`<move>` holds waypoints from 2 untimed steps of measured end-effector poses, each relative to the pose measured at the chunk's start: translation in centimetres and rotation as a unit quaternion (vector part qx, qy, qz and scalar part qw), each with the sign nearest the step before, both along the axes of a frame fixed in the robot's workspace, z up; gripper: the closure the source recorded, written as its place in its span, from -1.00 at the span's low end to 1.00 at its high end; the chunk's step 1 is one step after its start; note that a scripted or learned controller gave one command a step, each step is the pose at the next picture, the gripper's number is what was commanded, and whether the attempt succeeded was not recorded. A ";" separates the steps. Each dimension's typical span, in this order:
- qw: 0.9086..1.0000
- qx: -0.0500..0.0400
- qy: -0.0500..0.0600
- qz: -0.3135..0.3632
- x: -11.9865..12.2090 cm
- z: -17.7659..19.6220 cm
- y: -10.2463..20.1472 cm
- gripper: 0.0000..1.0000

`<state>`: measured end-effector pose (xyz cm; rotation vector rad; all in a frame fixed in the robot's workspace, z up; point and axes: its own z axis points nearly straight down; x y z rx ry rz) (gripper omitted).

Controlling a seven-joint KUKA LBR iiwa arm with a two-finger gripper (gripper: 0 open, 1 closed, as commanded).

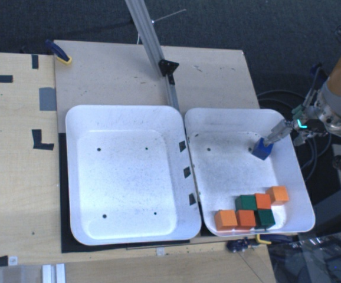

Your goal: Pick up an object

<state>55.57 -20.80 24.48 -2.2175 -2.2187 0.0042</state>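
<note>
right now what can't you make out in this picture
- Camera view: whether the gripper actually grips the blue block; too small, fingers overlap it.
- The arm: cut off by the right edge.
- The cluster of blocks in the right bin: the exact count, since they sit tightly packed.

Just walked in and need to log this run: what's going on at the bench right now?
A robot arm reaches in from the right over the right bin. Its hand is down at a blue block in that bin's upper part; whether the block is actually gripped is not clear from this angle. A cluster of orange and green blocks sits untouched at the bin's near edge. The left bin plays no part right now.
</note>
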 end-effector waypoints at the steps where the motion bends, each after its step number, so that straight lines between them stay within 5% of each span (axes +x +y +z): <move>1: 1.000 -0.001 -0.002 0.001 0.1 0.2 0.0 -1.00; 2: 1.000 0.000 0.001 0.000 -0.8 -4.8 0.7 -1.00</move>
